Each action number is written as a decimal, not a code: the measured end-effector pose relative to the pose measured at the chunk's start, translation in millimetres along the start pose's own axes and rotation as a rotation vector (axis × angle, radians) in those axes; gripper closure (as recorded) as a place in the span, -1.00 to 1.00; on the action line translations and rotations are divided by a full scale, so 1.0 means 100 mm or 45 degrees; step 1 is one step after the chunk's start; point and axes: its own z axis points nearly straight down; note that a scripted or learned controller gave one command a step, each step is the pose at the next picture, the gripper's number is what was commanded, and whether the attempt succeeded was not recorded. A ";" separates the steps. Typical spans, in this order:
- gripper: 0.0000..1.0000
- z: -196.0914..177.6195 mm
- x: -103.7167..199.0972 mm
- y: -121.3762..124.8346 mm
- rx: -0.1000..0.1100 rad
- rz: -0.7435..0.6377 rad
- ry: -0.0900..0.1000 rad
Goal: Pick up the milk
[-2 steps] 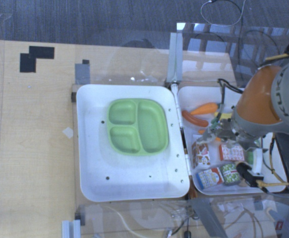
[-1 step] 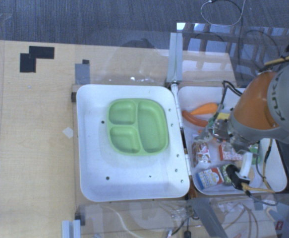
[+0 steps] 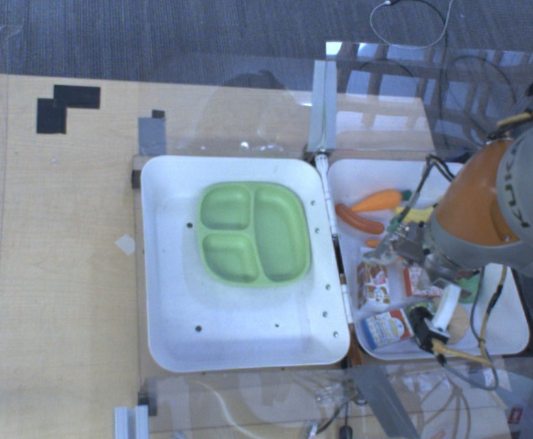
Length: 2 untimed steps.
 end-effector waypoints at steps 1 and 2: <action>-1.00 0.00 0.06 -0.06 -0.005 0.276 -0.006; -1.00 0.01 0.10 -0.04 -0.005 0.688 -0.004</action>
